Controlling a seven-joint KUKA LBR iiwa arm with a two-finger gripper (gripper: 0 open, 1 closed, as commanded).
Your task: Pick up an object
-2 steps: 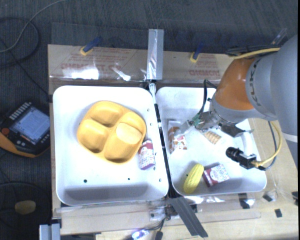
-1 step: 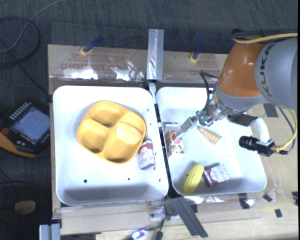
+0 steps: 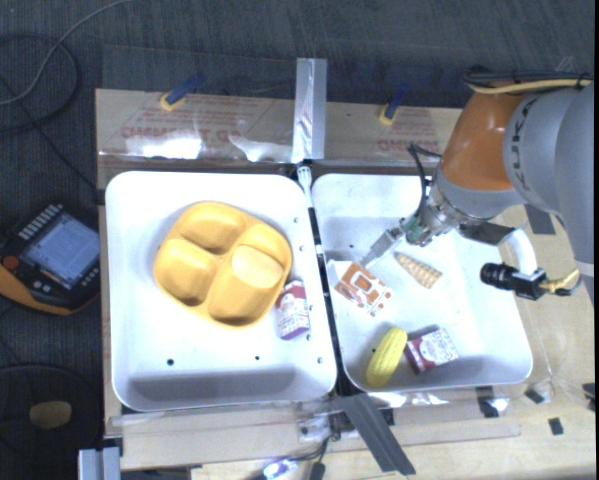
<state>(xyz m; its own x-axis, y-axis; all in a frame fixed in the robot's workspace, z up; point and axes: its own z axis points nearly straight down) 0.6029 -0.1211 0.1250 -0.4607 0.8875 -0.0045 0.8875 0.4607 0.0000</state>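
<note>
The grey two-finger gripper (image 3: 379, 245) is hovering in the right white bin (image 3: 499, 363), how wide it stands I cannot tell, and the flat orange-and-white patterned packet (image 3: 363, 288) is lying just below-left of its tip.

- You see both white bins (image 3: 129, 368) in smooth, faintly glossy plastic.
- The yellow tray (image 3: 222, 262) looks like matt moulded plastic.
- The divider strip (image 3: 310, 108) at the far side shines like metal.
- Your arm's orange band (image 3: 479, 148) is glossy.
- The bench board (image 3: 229, 118) looks like cardboard under clear film.
</note>
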